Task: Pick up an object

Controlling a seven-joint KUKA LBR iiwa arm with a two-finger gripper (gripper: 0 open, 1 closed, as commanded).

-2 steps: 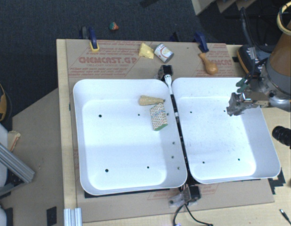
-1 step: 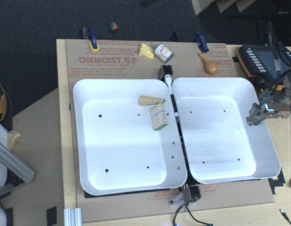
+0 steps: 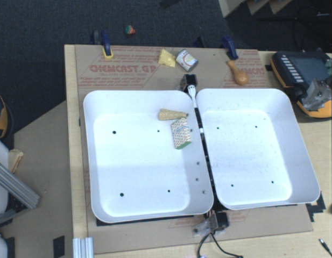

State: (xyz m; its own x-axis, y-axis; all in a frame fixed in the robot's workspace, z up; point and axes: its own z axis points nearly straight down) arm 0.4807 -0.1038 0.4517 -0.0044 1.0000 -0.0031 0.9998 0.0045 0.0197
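We record a bench [image 3: 79, 208] covered by a brown cardboard sheet [image 3: 128, 66] printed with red lettering. Two shallow white bins rest on the sheet side by side, the left bin [image 3: 101, 198] and the right bin [image 3: 300, 171], their inner rims touching. On the sheet beyond the bins we note a yellow piece [image 3: 167, 58], a small white box [image 3: 186, 60] just beside it, and a wooden-handled item [image 3: 238, 72]. Blue clamps [image 3: 106, 43] grip the sheet's far edge.

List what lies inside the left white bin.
Inside the shallow left white bin lie a tan cone-shaped piece and a green-patterned white packet, close together near its back right corner. Whatever lies beneath them is covered.
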